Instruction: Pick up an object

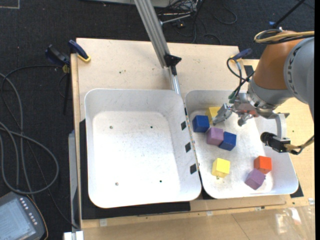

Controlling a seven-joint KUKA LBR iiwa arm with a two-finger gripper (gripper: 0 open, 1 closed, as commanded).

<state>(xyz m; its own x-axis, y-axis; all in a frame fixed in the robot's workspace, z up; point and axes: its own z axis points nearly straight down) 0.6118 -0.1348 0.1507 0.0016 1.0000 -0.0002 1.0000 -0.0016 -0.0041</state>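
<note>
Hovering low with fingers spread and nothing between them, the hand (233,113) sits by the yellow block (214,112), likely its target.

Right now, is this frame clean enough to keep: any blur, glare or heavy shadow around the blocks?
Camera view: lighting is even and diffuse; the blocks, like the yellow block and orange block, cast only faint shadows on the right bin. The gripper looks slightly soft, the blocks sharp. The left bin is bright white but not blown out; no strong glare. Usable.
</note>
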